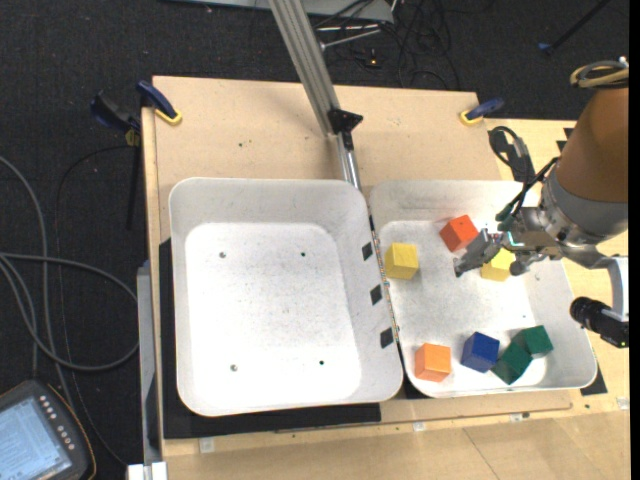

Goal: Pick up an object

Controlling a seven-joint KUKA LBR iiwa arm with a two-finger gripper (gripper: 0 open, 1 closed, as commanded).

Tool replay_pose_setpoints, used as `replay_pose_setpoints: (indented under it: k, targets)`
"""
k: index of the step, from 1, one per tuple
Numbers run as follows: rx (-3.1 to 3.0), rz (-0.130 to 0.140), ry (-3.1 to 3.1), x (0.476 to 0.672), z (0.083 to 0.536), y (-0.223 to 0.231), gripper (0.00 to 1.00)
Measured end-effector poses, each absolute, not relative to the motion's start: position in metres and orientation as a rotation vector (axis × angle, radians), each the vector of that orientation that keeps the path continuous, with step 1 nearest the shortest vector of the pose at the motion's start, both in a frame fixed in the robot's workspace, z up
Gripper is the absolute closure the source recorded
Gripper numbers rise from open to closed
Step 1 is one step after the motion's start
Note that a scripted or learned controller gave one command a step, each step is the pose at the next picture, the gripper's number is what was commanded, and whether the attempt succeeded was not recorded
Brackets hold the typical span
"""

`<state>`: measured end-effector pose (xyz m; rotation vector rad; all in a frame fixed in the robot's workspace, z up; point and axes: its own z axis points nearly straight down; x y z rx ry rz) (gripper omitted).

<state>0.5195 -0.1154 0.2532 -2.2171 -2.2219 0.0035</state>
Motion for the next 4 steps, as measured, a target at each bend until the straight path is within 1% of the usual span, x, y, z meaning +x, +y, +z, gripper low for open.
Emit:
replay_pose_setpoints:
  k: [1,2,3,4]
  targets:
    - [-2.222,0.0,-2.221,0.52,0.255,-0.116,0.0]
    - [-2.22,0.006,-2.215,0.515,0.192,-0.119,0.0]
    - [-2.22,0.005,-2.216,0.512,0.148,-0.121,0.0]
    - [-2.22,0.004,-2.217,0.511,0.095,-0.12,0.0]
